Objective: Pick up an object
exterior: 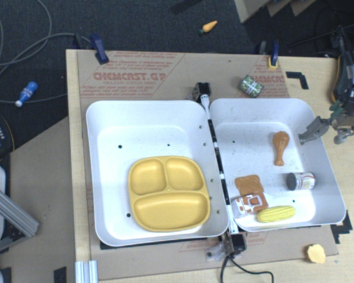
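Two white bins sit side by side on the worktop (165,69). Left bin (106,158) — a yellow divided plate (168,192). Right bin (253,114) — a drumstick (279,147), small can (301,181), corn cob (276,213) and brown-and-white packet (251,194). Gripper (330,128) hangs over the right bin's right rim; the state of the jaws cannot be told.

Fixed overhead camera, slanted down on both bins (100,175).
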`<state>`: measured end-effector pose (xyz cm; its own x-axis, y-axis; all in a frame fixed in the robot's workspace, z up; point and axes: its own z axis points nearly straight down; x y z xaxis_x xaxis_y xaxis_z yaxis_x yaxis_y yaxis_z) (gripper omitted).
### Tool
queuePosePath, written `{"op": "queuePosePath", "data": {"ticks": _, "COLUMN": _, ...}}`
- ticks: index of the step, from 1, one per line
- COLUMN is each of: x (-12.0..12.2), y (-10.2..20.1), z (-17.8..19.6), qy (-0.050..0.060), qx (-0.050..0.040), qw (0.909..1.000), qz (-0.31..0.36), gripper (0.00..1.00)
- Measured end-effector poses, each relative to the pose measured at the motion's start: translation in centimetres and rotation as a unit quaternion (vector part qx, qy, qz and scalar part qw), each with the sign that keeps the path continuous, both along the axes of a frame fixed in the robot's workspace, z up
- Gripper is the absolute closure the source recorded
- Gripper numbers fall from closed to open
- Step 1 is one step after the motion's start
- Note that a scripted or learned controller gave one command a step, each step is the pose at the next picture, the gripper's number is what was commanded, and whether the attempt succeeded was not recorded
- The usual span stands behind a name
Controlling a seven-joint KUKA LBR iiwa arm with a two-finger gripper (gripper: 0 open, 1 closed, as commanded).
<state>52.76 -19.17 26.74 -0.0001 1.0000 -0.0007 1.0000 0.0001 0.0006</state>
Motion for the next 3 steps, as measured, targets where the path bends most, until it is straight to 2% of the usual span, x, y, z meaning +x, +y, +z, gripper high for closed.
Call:
{"op": "queuePosePath", "data": {"ticks": 1, "x": 4.3, "y": -0.2, "z": -11.0, "qy": 0.003, "qx": 0.0015, "qw": 1.0, "qz": 0.001, "gripper": 0.0}}
{"op": "queuePosePath", "data": {"ticks": 2, "x": 7.3, "y": 0.2, "z": -18.6, "qy": 0.002, "qx": 0.0012, "qw": 1.0, "qz": 0.001, "gripper": 0.0}}
{"op": "queuePosePath", "data": {"ticks": 3, "x": 7.3, "y": 0.1, "z": -17.1, "qy": 0.0, "qx": 0.0002, "qw": 1.0, "qz": 0.001, "gripper": 1.0}}
